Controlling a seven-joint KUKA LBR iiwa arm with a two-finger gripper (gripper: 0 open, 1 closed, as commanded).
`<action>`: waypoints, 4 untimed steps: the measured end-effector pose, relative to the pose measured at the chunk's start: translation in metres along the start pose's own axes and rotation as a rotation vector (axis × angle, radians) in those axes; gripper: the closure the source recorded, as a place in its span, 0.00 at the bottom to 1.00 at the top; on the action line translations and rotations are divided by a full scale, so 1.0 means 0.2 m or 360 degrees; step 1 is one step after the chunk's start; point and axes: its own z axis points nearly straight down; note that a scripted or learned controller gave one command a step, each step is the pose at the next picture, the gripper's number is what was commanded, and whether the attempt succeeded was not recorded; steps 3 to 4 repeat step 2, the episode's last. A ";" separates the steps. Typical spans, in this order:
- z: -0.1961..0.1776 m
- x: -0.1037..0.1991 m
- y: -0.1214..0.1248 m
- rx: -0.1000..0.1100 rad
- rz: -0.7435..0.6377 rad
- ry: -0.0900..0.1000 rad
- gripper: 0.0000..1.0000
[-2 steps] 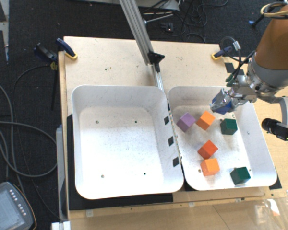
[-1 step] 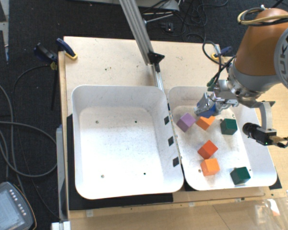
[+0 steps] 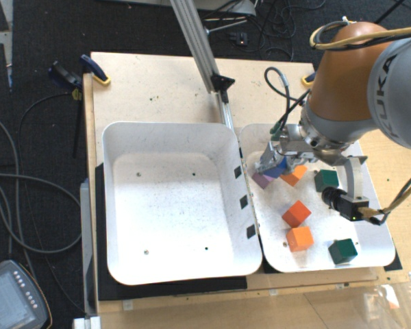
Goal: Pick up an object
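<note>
My end effector is down in the right bin at the purple block. I cannot tell its state. No block looks lifted yet; the pick remains undone.

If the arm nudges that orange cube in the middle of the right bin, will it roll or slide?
The orange cube probably slides, not rolls: its faces look flat. It seems rigid and likely light, being small beside the gripper. It stands apart from its neighbours, so it should move alone.
</note>
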 end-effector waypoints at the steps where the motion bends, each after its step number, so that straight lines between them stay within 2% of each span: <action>1: 0.11 0.24 0.00 0.0004 0.0001 -0.0001 1.00; 2: 0.09 0.51 -0.03 -0.0002 -0.0002 0.0000 1.00; 4: 0.09 0.51 -0.03 -0.0002 -0.0002 0.0000 1.00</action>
